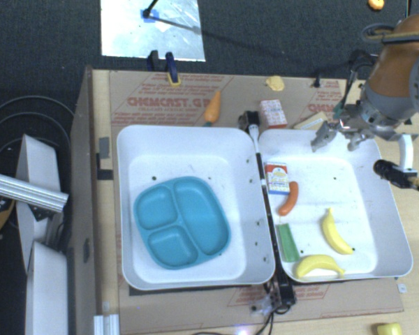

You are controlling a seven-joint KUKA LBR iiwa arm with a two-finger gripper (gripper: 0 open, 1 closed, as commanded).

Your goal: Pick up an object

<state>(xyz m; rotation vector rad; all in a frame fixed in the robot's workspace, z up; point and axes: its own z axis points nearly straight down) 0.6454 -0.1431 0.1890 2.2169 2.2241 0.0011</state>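
In the right bin (377, 208) lie a small red, white and blue carton (276, 176), an orange-red sausage (288, 198), a green block (288, 241) and two bananas, one (335, 232) near the middle and one (319, 265) by the front wall. My gripper (338, 138) hangs over the bin's far rim, well behind these objects. Its fingers (322, 137) are spread open with nothing between them.
The left bin (146, 152) holds a blue divided plate (181, 222). Behind the bins on the cardboard lie a carrot (213, 107), a small box (273, 112) and a yellow lump (275, 83). A black fitting (391, 172) sticks in over the right bin's right wall.
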